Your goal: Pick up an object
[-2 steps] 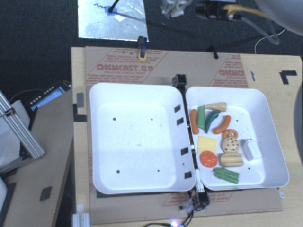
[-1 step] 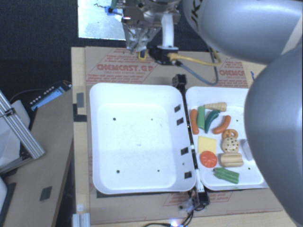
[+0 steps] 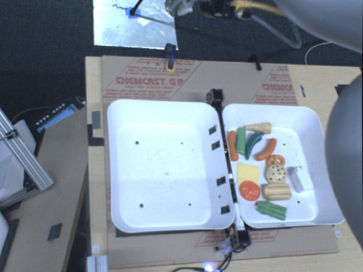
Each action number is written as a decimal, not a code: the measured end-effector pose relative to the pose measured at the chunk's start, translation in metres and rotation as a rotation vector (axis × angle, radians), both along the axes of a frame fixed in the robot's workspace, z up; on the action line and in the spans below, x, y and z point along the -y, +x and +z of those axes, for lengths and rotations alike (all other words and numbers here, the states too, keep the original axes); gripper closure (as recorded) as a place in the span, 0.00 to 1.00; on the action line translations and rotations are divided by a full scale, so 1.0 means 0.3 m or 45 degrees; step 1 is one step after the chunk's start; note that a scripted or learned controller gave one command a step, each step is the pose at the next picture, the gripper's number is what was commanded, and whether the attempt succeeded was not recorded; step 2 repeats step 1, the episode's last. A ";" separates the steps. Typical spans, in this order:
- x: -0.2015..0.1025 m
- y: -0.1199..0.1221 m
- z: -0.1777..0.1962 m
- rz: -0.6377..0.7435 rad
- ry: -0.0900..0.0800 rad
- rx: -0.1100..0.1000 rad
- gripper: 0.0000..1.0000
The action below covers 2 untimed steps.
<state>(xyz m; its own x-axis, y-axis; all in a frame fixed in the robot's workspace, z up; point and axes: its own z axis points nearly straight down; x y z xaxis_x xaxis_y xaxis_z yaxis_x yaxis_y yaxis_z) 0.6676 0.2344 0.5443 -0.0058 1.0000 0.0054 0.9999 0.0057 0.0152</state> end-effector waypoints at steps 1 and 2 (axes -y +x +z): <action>0.248 0.004 -0.030 -0.014 -0.009 -0.018 1.00; 0.248 0.004 -0.030 -0.014 -0.009 -0.018 1.00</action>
